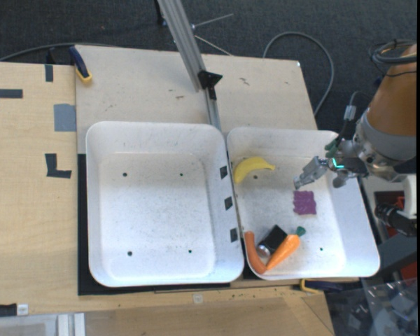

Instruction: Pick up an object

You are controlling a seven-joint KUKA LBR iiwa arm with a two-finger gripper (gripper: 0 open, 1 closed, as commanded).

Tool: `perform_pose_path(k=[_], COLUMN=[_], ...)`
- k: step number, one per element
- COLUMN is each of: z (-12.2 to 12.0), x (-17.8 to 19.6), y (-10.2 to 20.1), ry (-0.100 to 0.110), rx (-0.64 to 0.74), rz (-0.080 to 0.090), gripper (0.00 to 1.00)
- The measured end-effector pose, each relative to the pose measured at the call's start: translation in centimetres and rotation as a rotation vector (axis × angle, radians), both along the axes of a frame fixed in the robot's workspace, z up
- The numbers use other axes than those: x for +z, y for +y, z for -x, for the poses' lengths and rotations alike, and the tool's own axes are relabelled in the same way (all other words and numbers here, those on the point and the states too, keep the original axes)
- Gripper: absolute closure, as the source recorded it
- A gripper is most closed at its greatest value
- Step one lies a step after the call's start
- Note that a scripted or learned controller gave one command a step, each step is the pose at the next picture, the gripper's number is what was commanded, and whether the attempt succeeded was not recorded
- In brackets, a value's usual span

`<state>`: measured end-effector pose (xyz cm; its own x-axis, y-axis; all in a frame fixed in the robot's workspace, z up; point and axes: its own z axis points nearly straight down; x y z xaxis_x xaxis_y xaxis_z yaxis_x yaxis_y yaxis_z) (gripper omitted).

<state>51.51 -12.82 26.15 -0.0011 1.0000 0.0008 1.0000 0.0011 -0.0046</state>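
The right bin (350, 250) holds several small objects. A yellow banana (253, 167) lies near its upper left. A purple flat piece (304, 202) sits in the middle. An orange carrot (283, 250) and a black block (271, 240) lie at the lower left, beside an orange curved piece (251, 255). My gripper (323, 176) hangs over the bin's upper right, just above and to the right of the purple piece. Its fingers (306, 174) stand apart, open, with nothing between them.
The left bin (98, 187) sits beside the right one, sharing a ridge with black clips (227, 203). A metal pole (185, 37) slants in from the top. A small teal bit (300, 231) lies near the carrot. The arm's orange band (395, 96) is at the right edge.
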Motion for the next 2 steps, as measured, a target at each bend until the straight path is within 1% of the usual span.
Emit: perform_pose_path(k=[1,2], z=[-0.1,-0.2], x=[0.2,-6.2], y=[0.0,-0.1], ry=[-0.003,0.004], rx=[0.001,-0.001], rz=[0.000,0.000], gripper=[0.00,0.00])
